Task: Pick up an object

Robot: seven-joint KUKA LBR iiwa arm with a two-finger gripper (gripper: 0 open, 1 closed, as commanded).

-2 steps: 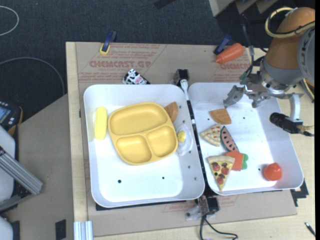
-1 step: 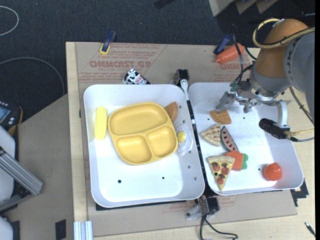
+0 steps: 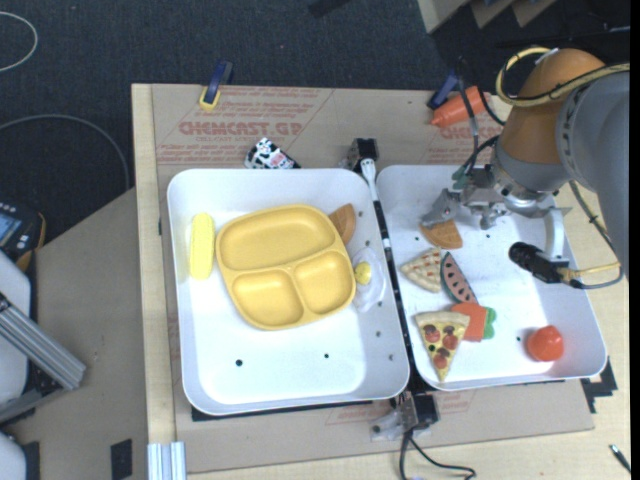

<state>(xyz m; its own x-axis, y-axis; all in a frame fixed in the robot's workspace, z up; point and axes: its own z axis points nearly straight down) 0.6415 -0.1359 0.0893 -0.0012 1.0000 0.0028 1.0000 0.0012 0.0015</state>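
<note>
Plywood bench (image 3: 160, 268) carries two shallow white bins side by side, the left bin (image 3: 290, 373) and the right bin (image 3: 580, 318). Next in size, the grey arm with an orange band (image 3: 550, 118) reaches in over the right bin's far end. A yellow three-compartment plastic plate (image 3: 285, 265) lies in the middle of the left bin, with a yellow plastic bar (image 3: 201, 245) just beside its left edge and a brown wedge (image 3: 344, 223) at its far right corner. The gripper (image 3: 460, 210) hangs low over the far part of the right bin, and I cannot tell whether it is open or closed; nothing is seen held in it. Just below it lies a tan bread-like toy piece (image 3: 443, 234), the closest object for picking. Nearer the camera in the same bin are a toy pepperoni pizza slice (image 3: 438, 336), a lattice-topped toy wedge (image 3: 424, 268) touching a toy watermelon slice (image 3: 458, 280), and a red toy ball (image 3: 545, 343) at the near right corner.
</note>
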